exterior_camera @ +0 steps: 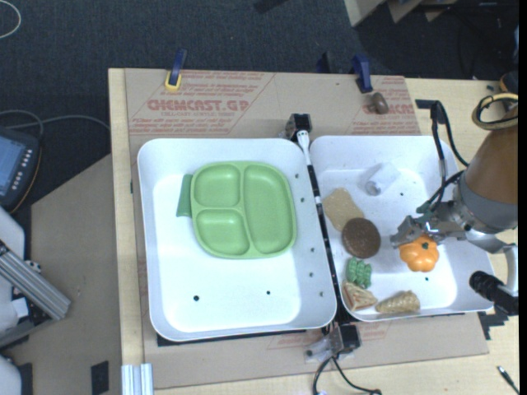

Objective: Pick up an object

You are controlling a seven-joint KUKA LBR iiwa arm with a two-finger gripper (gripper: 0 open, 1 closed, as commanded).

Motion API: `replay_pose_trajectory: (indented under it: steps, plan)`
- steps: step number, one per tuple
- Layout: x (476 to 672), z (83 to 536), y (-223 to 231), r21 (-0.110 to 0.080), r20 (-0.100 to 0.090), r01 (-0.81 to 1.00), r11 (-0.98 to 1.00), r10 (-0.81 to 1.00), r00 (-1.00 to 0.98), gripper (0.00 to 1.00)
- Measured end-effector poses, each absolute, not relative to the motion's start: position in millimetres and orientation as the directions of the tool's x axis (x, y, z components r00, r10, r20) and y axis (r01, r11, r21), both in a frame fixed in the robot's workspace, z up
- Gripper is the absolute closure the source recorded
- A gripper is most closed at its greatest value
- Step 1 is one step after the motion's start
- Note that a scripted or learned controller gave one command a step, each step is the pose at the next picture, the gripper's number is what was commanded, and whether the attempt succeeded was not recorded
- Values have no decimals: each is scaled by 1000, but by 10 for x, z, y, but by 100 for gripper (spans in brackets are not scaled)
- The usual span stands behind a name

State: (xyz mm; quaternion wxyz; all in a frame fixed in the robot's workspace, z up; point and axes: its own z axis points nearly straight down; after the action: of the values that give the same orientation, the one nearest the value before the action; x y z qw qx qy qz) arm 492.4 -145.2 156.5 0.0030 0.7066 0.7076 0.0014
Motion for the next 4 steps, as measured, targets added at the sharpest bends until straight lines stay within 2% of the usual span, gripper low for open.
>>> replay_pose_trajectory:
  steps: [1,2,3,4]
  plan:
    - [4900,2173,-1391,8,-3,1000,2,1000,-2,100]
    - [4908,2252,-1390,4,-2,1000,1,1000,-1,100]
    - [5221,2271,-1055,4,0,1000,5,1000,-5,100]
    - [5647,2154,-732,4,-1,1000,5,1000,-5,100]
